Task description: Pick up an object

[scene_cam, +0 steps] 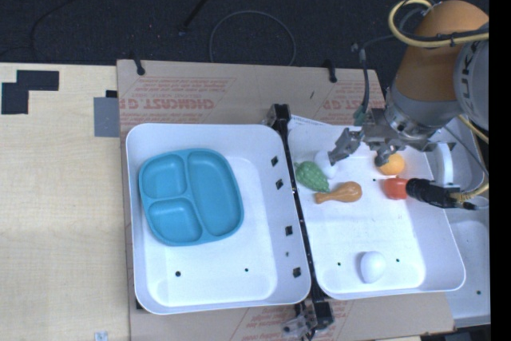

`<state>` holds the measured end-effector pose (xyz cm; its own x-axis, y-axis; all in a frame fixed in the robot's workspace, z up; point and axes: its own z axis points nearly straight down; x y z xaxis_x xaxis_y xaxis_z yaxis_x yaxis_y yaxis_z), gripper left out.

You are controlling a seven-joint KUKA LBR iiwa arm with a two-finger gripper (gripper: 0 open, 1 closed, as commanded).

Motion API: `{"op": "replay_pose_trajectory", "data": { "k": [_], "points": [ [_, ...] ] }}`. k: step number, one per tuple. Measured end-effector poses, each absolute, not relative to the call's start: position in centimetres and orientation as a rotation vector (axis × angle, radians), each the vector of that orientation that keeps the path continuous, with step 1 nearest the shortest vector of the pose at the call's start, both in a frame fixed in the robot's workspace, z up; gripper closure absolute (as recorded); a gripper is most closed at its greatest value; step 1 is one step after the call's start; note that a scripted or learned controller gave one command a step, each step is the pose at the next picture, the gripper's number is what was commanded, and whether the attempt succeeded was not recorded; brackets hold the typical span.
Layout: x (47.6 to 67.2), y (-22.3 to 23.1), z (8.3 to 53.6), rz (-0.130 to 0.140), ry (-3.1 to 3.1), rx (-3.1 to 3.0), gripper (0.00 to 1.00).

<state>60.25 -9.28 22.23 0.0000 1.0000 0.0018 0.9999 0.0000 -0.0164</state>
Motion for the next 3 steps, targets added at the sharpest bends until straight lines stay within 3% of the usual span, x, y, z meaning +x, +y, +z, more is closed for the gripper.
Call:
{"op": "replay_pose_trajectory", "data": {
  "k": [1, 3],
  "points": [
    [60.5, -9.3, 23.0, 0.003, -2.221, -2.218, 0.00],
    [59.8, -10.1, 12.3, 0.009, -2.216, -2.216, 0.00]
  ]
}}
